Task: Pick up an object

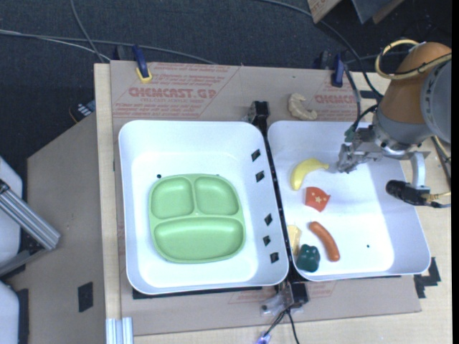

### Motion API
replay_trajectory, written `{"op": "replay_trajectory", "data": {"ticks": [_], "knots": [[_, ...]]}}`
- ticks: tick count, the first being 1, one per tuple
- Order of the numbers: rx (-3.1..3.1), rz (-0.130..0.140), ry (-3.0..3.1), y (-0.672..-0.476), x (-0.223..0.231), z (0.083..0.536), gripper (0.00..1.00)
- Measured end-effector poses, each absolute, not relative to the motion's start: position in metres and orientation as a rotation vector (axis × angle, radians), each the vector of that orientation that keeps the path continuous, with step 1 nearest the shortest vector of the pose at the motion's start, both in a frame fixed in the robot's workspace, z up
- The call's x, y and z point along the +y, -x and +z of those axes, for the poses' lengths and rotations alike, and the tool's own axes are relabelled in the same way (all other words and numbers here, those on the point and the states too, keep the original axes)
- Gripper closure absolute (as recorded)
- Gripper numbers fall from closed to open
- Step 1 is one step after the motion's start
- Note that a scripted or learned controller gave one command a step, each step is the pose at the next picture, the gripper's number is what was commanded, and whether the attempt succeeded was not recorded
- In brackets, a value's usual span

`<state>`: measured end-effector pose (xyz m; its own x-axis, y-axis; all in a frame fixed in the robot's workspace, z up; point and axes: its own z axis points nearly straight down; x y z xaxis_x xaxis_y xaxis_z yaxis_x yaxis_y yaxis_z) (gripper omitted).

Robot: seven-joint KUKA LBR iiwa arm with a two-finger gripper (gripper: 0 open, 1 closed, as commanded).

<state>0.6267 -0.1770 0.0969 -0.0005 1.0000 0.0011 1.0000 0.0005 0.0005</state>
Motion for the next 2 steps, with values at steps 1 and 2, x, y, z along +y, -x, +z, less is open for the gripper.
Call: {"op": "replay_trajectory", "data": {"ticks": [1, 2], "knots": [[-2.226, -0.005, 2.223, -0.631, -0.173, 0.142, 1.0], [-2.227, -0.005, 2.225, -0.635, -0.179, 0.189, 1.0]]}}
